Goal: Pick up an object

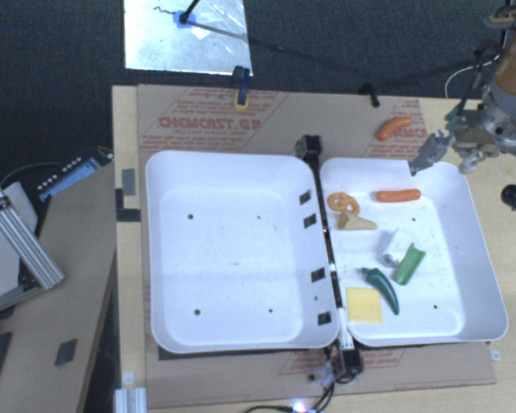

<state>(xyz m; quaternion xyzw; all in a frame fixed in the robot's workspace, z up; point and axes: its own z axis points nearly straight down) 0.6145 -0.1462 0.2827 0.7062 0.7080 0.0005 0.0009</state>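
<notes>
A flat yellow cheese slice (364, 305) lies nearest, at the front of the right bin (477, 256). The end effector (447, 155) hovers over that bin's far right corner, fingers spread, nothing between them. Closest to it lies an orange-red sausage (398, 196), slim and lengthwise across the bin. Further out are a pretzel (343, 203) touching a tan wedge (358, 223), a white block (395, 246) beside a green cylinder (408, 264), and a dark green pepper (382, 287). Another orange sausage (394, 128) rests on the surface (206, 119) behind the bin.
</notes>
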